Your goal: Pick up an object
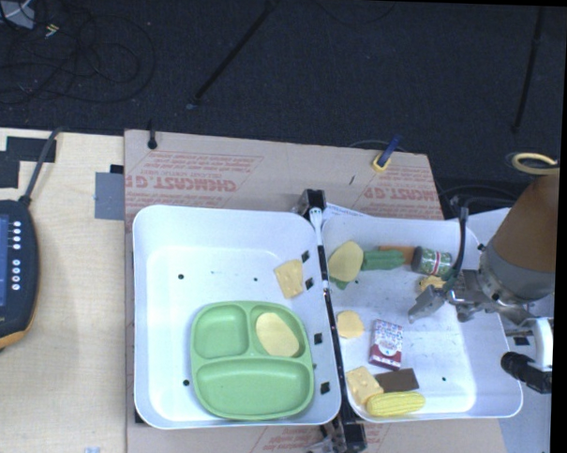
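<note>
Green plastic fills the near part of the left bin (pixel 160 262): a divided tray (pixel 249 374) with a pale yellow piece (pixel 278 335) in its far right compartment. A yellow wedge (pixel 290 277) leans at the wall between the bins.

Across the divider, in the right bin (pixel 487 403), a yellow round piece (pixel 346 261) lies at the far left, with a green stalk (pixel 383 260) running right from it to a small can (pixel 434 262) lying on its side. Nearer sit a small yellow disc (pixel 350 324), a red-and-white packet (pixel 386 344), a brown block (pixel 396 380), a yellow wedge-shaped piece (pixel 361 382) and a corn cob (pixel 395 403).

At the right, the gripper (pixel 430 298) hangs low over the bin floor. Whether it is parted or closed cannot be told from this angle, and nothing is visibly held.

The can is likely the closest candidate: it lies just beyond the gripper, on the far side, its long axis running left to right. The packet lies to the near left, a little further off. Reaching the can would call for a short move away toward the far wall.
</note>
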Controlling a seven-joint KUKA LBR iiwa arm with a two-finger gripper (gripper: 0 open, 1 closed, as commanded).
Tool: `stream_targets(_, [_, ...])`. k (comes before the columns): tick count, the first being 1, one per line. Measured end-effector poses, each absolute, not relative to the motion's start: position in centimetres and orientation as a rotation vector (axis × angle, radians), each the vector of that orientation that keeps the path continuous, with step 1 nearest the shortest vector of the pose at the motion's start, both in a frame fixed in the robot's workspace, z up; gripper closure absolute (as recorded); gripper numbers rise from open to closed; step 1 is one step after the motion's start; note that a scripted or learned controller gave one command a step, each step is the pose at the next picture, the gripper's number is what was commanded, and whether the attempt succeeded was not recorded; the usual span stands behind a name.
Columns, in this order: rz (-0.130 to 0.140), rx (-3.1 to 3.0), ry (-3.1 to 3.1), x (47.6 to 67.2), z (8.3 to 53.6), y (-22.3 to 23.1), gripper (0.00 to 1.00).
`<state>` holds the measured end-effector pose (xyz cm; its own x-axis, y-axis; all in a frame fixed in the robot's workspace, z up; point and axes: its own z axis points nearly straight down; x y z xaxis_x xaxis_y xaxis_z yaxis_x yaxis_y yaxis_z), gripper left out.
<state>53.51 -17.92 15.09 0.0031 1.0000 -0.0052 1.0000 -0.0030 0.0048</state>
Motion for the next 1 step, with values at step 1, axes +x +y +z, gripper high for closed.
stream_targets(1, [0.001,2.216,2.221,59.69,15.73,-19.48,0.0])
